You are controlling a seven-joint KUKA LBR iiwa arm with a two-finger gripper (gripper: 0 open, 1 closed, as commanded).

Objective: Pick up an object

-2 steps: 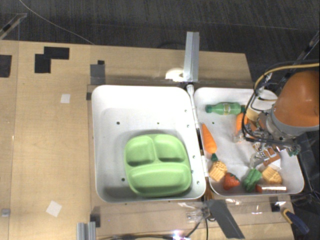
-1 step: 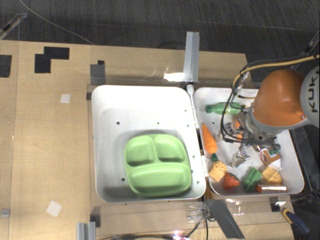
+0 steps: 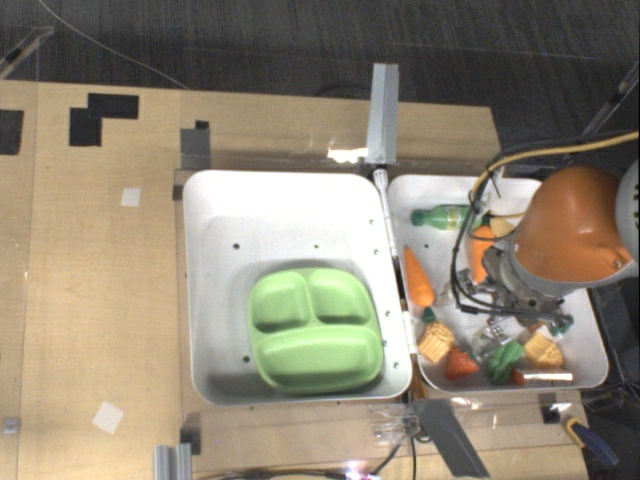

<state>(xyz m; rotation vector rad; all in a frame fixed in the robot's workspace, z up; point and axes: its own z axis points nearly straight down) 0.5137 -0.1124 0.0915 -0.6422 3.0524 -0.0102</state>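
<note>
We see the arm point(image 3: 570, 228) reaching in from the right, low over the right bin point(image 3: 598, 363). The claw point(image 3: 505, 336) sits down among the toy food at that bin's near end; we cannot tell its state, the wrist blocks it.

Right bin contents:
- orange carrot point(image 3: 418, 278) along the left wall
- green bottle point(image 3: 440, 217) at the far end, lying flat
- waffle-like piece point(image 3: 435, 343) below the carrot
- red piece point(image 3: 460, 364) just beside it
- green leafy piece point(image 3: 503, 358) right under the claw
- another waffle-like piece point(image 3: 545, 348) to its right
- red and white stick point(image 3: 543, 376) by the near wall

Left bin point(image 3: 215, 218) holds a green divided tray point(image 3: 315, 328), upright, toward its near side. Both bins sit side by side on the wooden counter point(image 3: 90, 298).
</note>
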